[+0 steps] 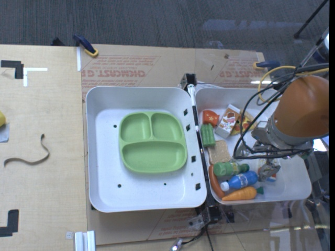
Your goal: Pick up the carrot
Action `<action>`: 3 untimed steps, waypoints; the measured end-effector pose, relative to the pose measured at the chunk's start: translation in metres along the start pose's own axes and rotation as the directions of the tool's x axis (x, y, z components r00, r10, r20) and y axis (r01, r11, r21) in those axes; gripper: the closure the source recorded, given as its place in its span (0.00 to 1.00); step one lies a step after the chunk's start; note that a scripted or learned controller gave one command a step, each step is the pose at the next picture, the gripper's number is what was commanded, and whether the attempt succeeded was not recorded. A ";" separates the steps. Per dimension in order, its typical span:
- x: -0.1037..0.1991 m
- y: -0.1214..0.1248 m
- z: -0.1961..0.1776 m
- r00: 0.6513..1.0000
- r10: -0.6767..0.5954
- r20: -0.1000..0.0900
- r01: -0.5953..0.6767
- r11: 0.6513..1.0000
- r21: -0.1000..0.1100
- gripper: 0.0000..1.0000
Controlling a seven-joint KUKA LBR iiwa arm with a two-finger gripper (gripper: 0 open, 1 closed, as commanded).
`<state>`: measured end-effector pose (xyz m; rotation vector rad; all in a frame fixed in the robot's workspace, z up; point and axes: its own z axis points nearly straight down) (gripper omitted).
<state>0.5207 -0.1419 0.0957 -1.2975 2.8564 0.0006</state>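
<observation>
carrot (pixel 240 194) | light, stiff, smooth toy | grab mid-body across its width | gripper (pixel 268 170) | cannot tell its state

Legible text, one item: on the cardboard sheet (pixel 125 69) beneath the bins we read large red lettering, upside down from this camera, roughly "CHEMCAST G…". A matching red print stands on its right part but is too blurred for us. Package labels: unreadable.
</observation>
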 end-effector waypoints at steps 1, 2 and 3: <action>0.051 -0.055 -0.039 0.938 -0.347 0.002 0.347 0.938 0.002 0.00; -0.040 0.010 0.000 0.974 -0.226 0.003 0.226 0.974 -0.002 0.00; -0.044 0.088 -0.096 0.998 0.059 0.000 -0.059 0.998 -0.001 0.00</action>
